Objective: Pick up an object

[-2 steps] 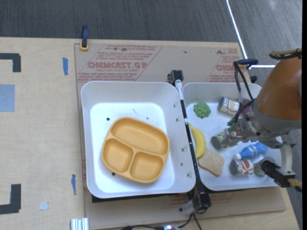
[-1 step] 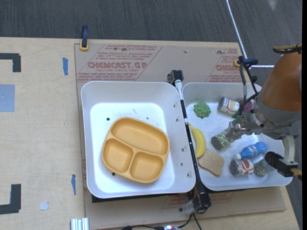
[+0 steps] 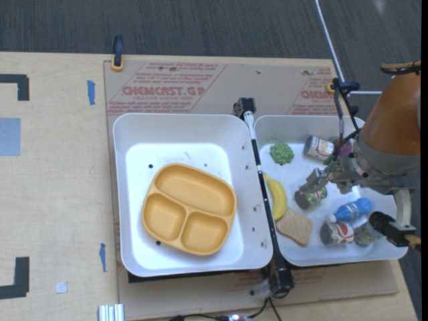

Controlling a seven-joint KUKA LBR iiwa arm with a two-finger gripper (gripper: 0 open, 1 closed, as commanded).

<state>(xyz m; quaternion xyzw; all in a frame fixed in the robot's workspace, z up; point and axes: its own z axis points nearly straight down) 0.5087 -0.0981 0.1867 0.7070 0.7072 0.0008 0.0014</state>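
Camera view is showing us two white bins side by side: the left bin (image 3: 127,179) is carrying a yellow divided tray (image 3: 189,208), and the right bin (image 3: 294,124) is holding the small items. We are seeing the arm (image 3: 396,122) reaching in from the right, with the gripper (image 3: 326,177) hanging low over the right bin. We are judging the small can (image 3: 311,194) as its target: it is lying just below and left of the gripper, tilted, its long axis running roughly toward the wrist. We cannot tell the state of the jaws. Nearby are sitting a banana (image 3: 277,197), a slice of bread (image 3: 295,227), a blue bottle (image 3: 352,210) and a green broccoli piece (image 3: 282,154).
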